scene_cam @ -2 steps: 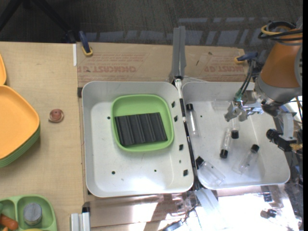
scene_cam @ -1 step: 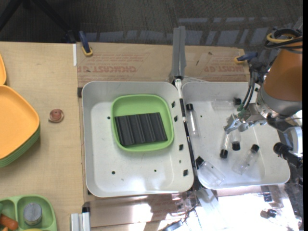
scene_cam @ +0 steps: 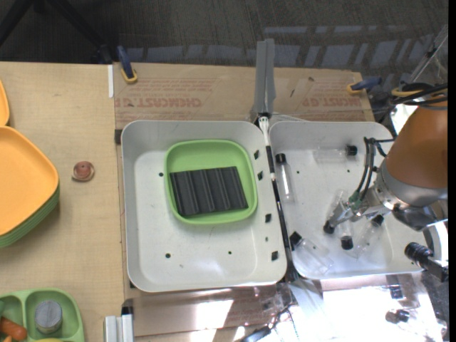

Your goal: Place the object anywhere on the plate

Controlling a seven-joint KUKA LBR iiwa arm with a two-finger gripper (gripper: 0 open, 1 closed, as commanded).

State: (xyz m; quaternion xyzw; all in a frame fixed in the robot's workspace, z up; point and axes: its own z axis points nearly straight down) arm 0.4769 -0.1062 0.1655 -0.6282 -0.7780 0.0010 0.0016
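A square green plate (scene_cam: 211, 155) lies in the left bin (scene_cam: 146, 255), toward its back. On the plate rests a dark grey ribbed slab (scene_cam: 211, 191), flat and covering most of its middle. My gripper (scene_cam: 350, 223) hangs low inside the right bin (scene_cam: 313, 155), near its centre right, well away from the plate and the slab. The grey arm with its orange band (scene_cam: 426, 148) comes in over that bin's right rim. Its clear parts blur against the white floor, and I see no object held in it.
Orange plates (scene_cam: 21, 184) are stacked at the bench's left edge, with a small reddish knob (scene_cam: 83, 170) beside them. A green compartment tray (scene_cam: 39, 315) sits at the bottom left. Blue clamps (scene_cam: 127, 68) hold cardboard behind the bins.
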